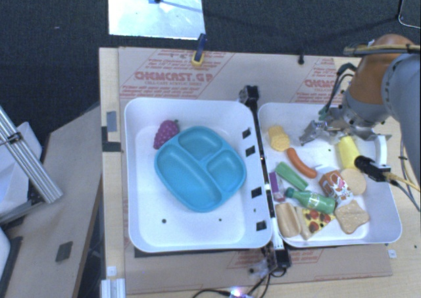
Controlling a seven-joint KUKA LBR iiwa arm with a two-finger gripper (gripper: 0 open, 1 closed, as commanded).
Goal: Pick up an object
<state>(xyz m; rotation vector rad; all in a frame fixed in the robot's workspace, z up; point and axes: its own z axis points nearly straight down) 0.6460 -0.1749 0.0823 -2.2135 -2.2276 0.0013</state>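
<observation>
My gripper (332, 133) hangs over the back of the right bin (395, 224), open, with nothing between its fingers. Just below it lies a yellow banana-like piece (347, 150). To its left sit a yellow corn cob (279, 137) and an orange carrot (301, 162). Nearer the front lie a green cucumber (291, 176), a green bottle (310, 200), a red-and-white packet (335, 185), a round biscuit (354, 180), a bun (287, 219), a pizza slice (319, 222) and a toast slice (352, 216).
The left bin (141, 224) holds a blue divided plate (199, 167) and a purple grape bunch (166, 132). A black-clipped divider (258, 158) separates the bins. The arm's grey and orange wrist (378, 86) rises at the right.
</observation>
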